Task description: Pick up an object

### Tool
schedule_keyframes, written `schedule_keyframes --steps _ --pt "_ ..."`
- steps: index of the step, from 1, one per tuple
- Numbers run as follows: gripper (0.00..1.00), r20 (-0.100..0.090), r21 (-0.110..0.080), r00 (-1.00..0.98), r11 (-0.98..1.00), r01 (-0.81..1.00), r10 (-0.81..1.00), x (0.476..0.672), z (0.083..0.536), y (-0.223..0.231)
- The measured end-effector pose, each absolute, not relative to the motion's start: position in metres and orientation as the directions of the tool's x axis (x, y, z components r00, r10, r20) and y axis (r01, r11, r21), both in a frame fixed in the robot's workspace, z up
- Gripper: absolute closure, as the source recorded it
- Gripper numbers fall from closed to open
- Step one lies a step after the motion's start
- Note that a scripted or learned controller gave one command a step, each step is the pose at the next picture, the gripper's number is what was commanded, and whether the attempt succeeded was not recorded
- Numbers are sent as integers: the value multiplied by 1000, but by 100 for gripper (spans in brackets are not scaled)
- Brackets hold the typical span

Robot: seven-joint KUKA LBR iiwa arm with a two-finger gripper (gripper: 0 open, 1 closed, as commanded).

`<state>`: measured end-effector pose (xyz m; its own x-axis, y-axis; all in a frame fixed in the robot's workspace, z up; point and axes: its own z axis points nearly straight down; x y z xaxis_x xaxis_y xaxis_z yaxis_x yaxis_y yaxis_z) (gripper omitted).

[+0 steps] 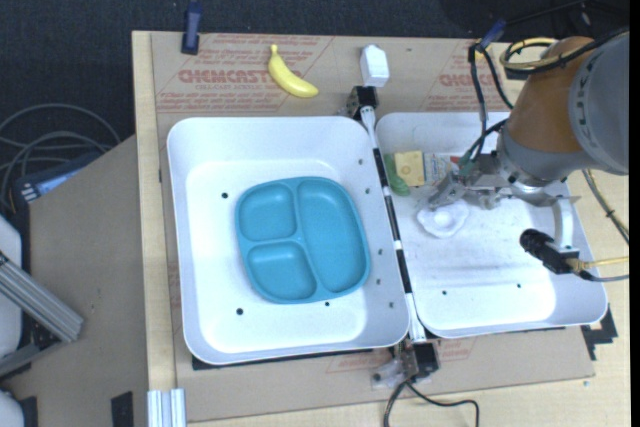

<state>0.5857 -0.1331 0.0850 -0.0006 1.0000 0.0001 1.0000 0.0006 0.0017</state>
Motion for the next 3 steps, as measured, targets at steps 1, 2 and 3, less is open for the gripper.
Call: schedule_keyframes --steps 1,2,3 --pt "0 0 0 -1 1 1000 1000 655 85 -124" --pt "0 0 -2 1 -1 1000 1000 632 85 -122" --pt "100 0 0 0 0 1000 1000 632 95 -122"
